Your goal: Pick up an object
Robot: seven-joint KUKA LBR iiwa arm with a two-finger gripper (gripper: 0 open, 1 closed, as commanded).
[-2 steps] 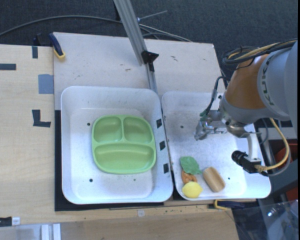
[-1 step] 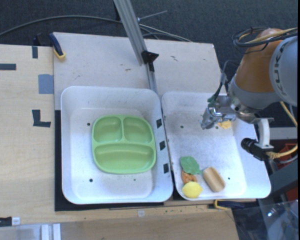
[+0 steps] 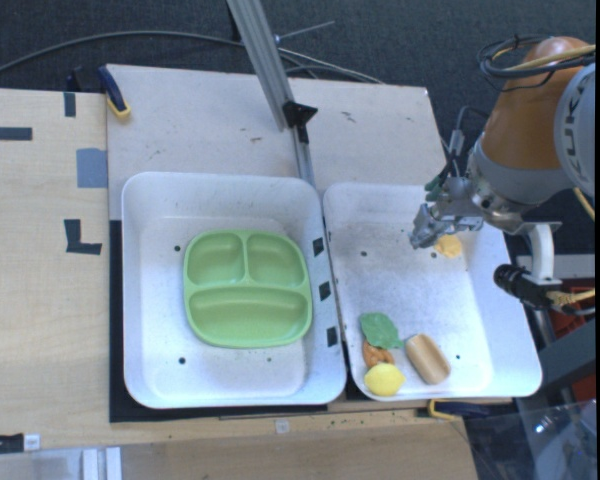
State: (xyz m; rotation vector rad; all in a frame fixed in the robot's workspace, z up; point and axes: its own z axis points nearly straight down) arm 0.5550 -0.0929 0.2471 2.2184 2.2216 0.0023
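1. Yellow piece (image 3: 450, 247) sits in right bin (image 3: 500, 368), near its far right wall, just beside gripper (image 3: 427, 234).
2. Gripper state: cannot tell.
3. Risk: wall crowds the piece, grasp may slip.

Right bin (image 3: 500, 363): centre floor open. Obstacles at 6 o'clock: leaf (image 3: 380, 328), lemon (image 3: 383, 379), bun (image 3: 427, 358), packed close. Small yellow piece (image 3: 450, 247) at 1 o'clock by gripper (image 3: 427, 230). Left bin (image 3: 150, 268): green plate (image 3: 247, 288) fills the middle.
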